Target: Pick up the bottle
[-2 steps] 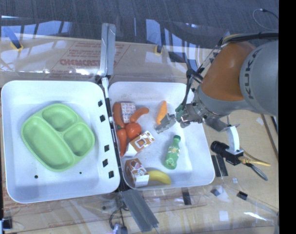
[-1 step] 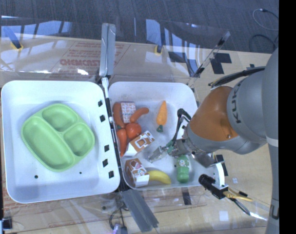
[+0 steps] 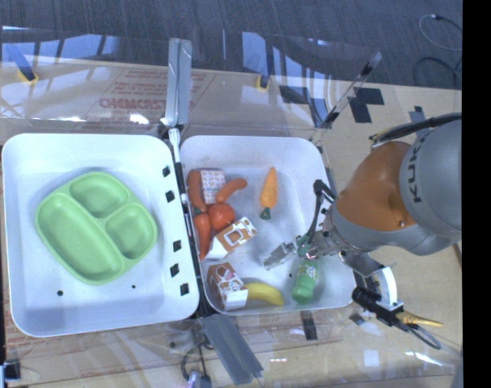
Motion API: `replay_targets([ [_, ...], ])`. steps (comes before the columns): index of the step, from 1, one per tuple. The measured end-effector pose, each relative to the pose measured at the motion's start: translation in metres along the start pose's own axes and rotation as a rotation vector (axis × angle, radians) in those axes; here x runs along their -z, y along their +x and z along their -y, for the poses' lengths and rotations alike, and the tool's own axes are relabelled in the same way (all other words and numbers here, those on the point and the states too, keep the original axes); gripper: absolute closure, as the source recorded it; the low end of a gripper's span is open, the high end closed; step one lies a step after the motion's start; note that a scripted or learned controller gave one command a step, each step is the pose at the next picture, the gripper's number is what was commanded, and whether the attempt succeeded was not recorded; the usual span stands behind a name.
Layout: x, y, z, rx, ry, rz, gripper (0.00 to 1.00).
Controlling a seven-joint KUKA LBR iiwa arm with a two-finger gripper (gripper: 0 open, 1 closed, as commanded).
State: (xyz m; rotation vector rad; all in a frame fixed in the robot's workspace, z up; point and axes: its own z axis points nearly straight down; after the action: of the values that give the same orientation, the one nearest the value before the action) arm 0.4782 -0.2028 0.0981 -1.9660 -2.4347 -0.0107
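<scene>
The claw (image 3: pixel 298 250) is hovering just above the green bottle (image 3: pixel 306 282) at lower right; its grip cannot be told.

The arm (image 3: pixel 415 192) runs off the right edge, and the tool (image 3: pixel 298 251) is too small to read.

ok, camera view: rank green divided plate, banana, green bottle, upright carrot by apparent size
1. green divided plate, by far the largest
2. banana and upright carrot: look alike, too close to rank
3. green bottle: looks smallest, though the gripper covers its top, so unsure
</scene>
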Motion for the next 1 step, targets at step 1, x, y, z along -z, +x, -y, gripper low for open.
replay_targets([
  [1, 0.0071, -0.0056, -0.0103, -0.03, 0.001, 0.006, 0.0],
])
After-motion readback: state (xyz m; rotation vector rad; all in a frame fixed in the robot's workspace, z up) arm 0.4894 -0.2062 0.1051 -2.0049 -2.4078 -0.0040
